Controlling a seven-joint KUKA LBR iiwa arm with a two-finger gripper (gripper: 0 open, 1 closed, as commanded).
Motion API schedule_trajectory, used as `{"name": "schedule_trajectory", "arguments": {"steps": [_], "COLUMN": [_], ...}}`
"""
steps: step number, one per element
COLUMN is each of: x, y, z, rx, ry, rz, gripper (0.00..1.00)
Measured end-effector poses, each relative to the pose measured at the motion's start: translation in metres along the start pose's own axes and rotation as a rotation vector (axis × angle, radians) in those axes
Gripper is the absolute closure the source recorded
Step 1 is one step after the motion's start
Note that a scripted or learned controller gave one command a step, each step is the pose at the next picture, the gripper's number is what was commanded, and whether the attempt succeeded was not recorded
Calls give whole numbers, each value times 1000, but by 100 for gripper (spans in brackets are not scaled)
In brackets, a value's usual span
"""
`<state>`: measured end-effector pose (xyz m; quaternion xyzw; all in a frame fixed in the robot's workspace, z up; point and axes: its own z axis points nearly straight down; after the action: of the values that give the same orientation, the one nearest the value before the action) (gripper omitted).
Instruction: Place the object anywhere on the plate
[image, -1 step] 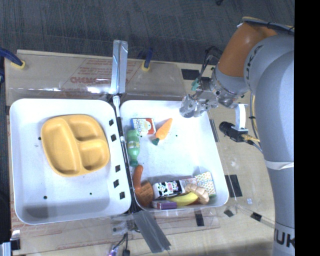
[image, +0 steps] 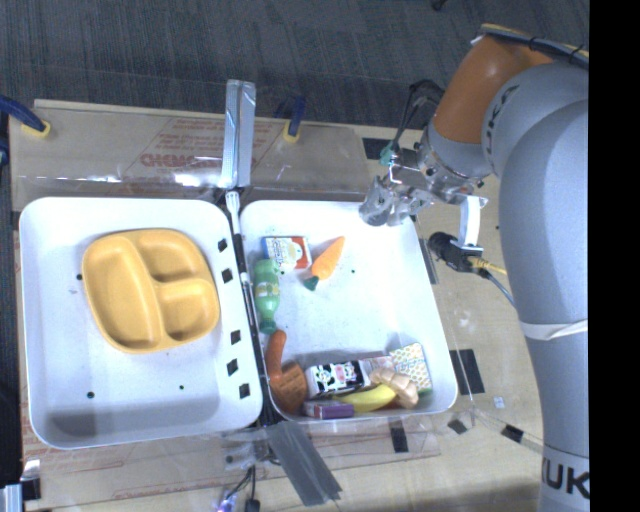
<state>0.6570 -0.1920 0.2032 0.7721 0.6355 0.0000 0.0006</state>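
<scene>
A yellow divided plate (image: 150, 287) lies in the left bin (image: 60, 400). The right bin (image: 370, 300) holds toy food: an orange carrot (image: 327, 259), a small juice carton (image: 285, 251), a green bottle (image: 266, 291), and along the near wall a sausage (image: 276, 352), a milk carton (image: 345, 375), a banana (image: 365, 399) and other pieces. My gripper (image: 385, 208) hangs over the right bin's far right corner, right of the carrot, and I see nothing between its fingers.
A metal divider bar (image: 238, 135) rises between the bins at the back. The grey arm (image: 545, 200) takes up the right side. A cable and plug (image: 455, 250) hang by the right bin's right wall.
</scene>
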Motion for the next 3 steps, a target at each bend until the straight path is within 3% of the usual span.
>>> {"name": "schedule_trajectory", "arguments": {"steps": [1, 2, 3], "x": [70, 109, 141], "y": [-47, -21, -28], "z": [81, 10, -44], "rx": [11, 0, -1], "ry": [2, 0, 0], "rz": [-290, -601, -789], "gripper": [100, 100, 100]}}
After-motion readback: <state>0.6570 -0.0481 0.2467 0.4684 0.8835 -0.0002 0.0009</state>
